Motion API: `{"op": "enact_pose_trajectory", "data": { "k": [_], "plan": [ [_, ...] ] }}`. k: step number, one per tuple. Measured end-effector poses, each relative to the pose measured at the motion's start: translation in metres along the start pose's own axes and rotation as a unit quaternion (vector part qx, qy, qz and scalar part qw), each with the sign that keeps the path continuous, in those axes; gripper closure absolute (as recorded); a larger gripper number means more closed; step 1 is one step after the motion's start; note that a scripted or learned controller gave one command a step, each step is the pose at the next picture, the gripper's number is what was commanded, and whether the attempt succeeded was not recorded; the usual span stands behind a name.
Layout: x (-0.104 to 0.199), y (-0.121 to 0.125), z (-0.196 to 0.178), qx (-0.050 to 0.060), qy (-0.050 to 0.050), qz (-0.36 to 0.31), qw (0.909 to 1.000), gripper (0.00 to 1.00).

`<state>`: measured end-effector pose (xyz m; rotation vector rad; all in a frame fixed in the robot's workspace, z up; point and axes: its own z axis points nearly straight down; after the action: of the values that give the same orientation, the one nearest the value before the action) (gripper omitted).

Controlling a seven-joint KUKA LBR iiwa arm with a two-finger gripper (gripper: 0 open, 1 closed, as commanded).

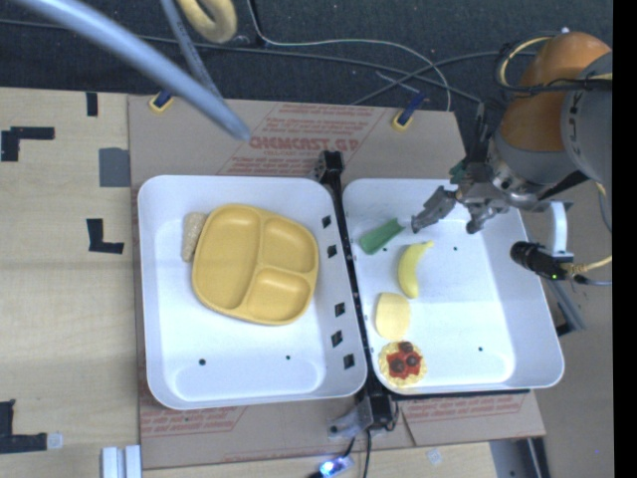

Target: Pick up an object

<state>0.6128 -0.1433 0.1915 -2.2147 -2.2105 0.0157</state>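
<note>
the grey two-finger gripper (450, 215) hovers over the right white bin (498, 297), fingers spread apart and holding nothing. just beside one fingertip lies a green oblong object (379, 236), near the yellow plastic banana (413, 267). a tan sponge-like block (191, 235) sits half hidden under the yellow divided plate (255, 263).

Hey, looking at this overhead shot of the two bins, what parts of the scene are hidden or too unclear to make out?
- Tan object in the left bin: mostly tucked under the yellow divided plate, so its shape is unclear.
- Round item with red bits in the right bin: too small to identify.
- Gripper above the green object: slightly blurred.
- Arm: cut off by the right edge.
</note>
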Motion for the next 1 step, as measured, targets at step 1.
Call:
{"op": "enact_pose_trajectory", "data": {
  "k": [1],
  "plan": [
    [0.0003,0.0031,-0.0087,-0.007,-0.001,-0.002,1.0,0.0]
  ]
}}
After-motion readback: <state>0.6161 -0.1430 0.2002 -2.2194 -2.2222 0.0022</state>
